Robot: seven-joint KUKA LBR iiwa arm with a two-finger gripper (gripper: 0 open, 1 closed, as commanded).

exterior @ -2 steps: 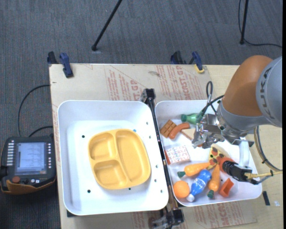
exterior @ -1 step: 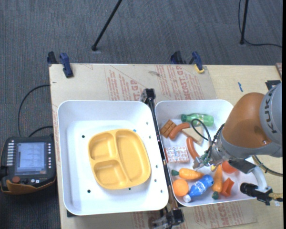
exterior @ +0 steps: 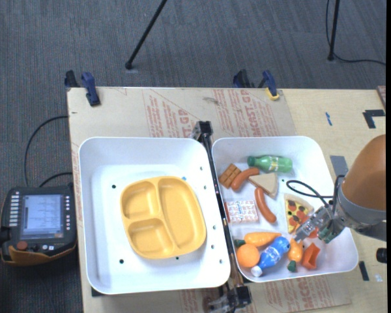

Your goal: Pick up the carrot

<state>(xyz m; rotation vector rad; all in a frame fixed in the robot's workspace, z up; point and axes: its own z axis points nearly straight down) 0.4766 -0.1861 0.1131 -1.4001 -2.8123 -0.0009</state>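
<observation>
Two white bins sit mid-frame on a cardboard-topped bench (exterior: 182, 106). Carrot (exterior: 261, 239) lies lower right; gripper (exterior: 311, 230) hovers nearby, finger state indiscernible, beside pizza slice (exterior: 298, 212).

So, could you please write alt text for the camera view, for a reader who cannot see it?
A robot pincer hovers over the right white bin of toy food, near a pizza slice; the carrot lies to its left beside a blue bottle. The left bin holds a yellow divided plate.

Even, soft overhead light; slightly grainy picture.
</observation>
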